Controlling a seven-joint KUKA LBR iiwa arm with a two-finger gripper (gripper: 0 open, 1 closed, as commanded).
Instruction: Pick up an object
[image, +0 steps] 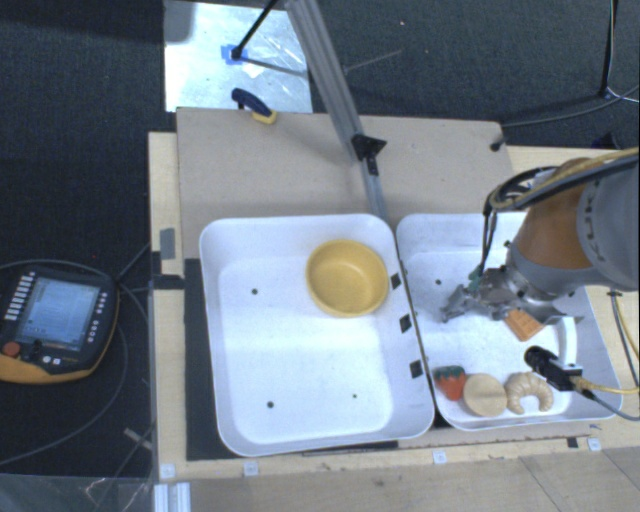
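Gripper (465, 300) hovering low in right bin (440, 245), finger state unclear. Croissant (530, 391), disc (484, 394), red item (449, 380) sitting along near wall; yellow bowl (347, 278) sitting in left bin (240, 330).

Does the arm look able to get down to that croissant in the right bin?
Probably yes. The croissant lies uncovered near the right bin's front edge, beside a round biscuit; the gripper hovers just behind it.

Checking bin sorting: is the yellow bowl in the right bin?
No, the yellow bowl sits in the left bin, near its upper right corner.
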